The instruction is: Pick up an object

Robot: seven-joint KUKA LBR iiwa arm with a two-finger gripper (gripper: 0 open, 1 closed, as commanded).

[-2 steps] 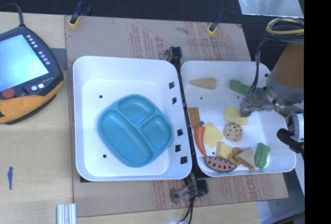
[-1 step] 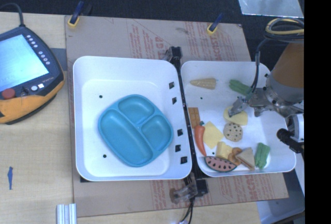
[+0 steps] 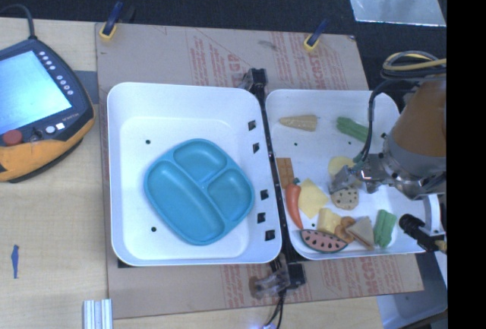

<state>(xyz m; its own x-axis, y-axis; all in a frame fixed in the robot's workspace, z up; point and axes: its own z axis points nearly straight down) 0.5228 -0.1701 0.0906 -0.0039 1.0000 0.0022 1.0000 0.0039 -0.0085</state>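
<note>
The arm's tool [image 3: 345,187] is low inside the right-hand bin [image 3: 319,101], directly over a round brown cookie-like toy [image 3: 345,199] that lies just beside a pale yellow piece [image 3: 311,199]. Whether the tool is released or clenched I cannot tell, since the wrist and cabling crowd that spot, and nothing can be seen gripped. The cookie looks like the likeliest target, so the step in hand is probably the descent and closure over it. To do this well, the tool should come straight down centred on the cookie, because close neighbours sit on every side: a yellow lump [image 3: 339,166] just above it, a cheese-like wedge [image 3: 329,220] and a bread slice [image 3: 363,229] just below, a green piece [image 3: 384,228] down and to its right. The flat disc may slip, so a slow lift before travelling seems wise. The blue divided plate [image 3: 199,191] lies in the left bin, well apart from the cookie.
</note>
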